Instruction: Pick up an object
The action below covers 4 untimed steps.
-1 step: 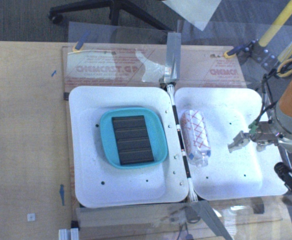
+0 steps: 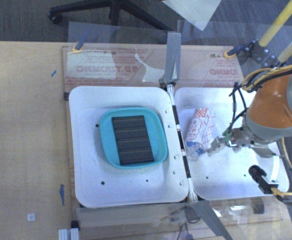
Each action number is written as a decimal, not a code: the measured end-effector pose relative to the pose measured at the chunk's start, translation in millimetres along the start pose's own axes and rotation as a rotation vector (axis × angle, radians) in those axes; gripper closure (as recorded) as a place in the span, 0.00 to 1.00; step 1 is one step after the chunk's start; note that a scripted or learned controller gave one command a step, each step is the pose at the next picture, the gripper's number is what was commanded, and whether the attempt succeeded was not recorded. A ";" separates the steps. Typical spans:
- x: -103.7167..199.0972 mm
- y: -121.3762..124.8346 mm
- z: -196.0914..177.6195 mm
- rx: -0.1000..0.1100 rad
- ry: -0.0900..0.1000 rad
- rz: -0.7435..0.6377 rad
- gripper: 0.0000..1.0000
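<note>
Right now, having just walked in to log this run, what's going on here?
A grey arm's gripper hovers in the right white bin, next to a red-and-white plastic packet. Nothing shows between its fingers. In the left white bin, a turquoise tray holds a dark ribbed block.

floor: dark grey carpet (image 2: 15, 14) | furniture: black office chair base (image 2: 116, 4) | bench: pale wood (image 2: 20, 134)

Crumpled red-and-white packet (image 2: 200, 129), lying in right bin (image 2: 226, 184)
</note>
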<state>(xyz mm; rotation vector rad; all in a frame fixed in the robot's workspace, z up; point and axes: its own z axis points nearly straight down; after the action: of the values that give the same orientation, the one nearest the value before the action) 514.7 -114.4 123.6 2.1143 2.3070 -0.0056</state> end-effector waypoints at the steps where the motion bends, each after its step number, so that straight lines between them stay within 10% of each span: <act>1: 1.3 105.3 14.2 0.001 -0.002 -0.022 0.00; 2: -0.4 59.8 33.7 -0.006 -0.009 -0.058 0.00; 3: -3.0 81.8 34.3 -0.005 -0.008 -0.123 0.00; 4: 9.6 3.1 -0.2 0.003 0.006 -0.135 0.00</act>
<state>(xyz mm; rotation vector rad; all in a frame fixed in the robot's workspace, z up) 517.0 -104.6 123.8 1.9586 2.4492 -0.0045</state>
